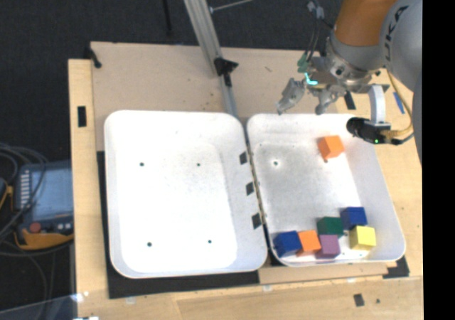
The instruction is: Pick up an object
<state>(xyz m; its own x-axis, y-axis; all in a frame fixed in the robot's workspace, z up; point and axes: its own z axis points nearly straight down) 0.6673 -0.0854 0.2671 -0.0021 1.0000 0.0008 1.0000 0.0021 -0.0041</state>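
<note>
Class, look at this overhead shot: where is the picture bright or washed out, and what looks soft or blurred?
In the camera view, the two shallow white bins glare brightly, losing surface detail; the dark floor around the bench goes nearly black; the claw looks soft and smeared; the small orange cube stays fairly crisp.

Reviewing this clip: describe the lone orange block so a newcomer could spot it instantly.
Start at the right-hand bin. The orange block lies alone in its far half, just below the gripper. The other orange cube sits packed among blue, green, purple and yellow cubes along the near edge.
</note>
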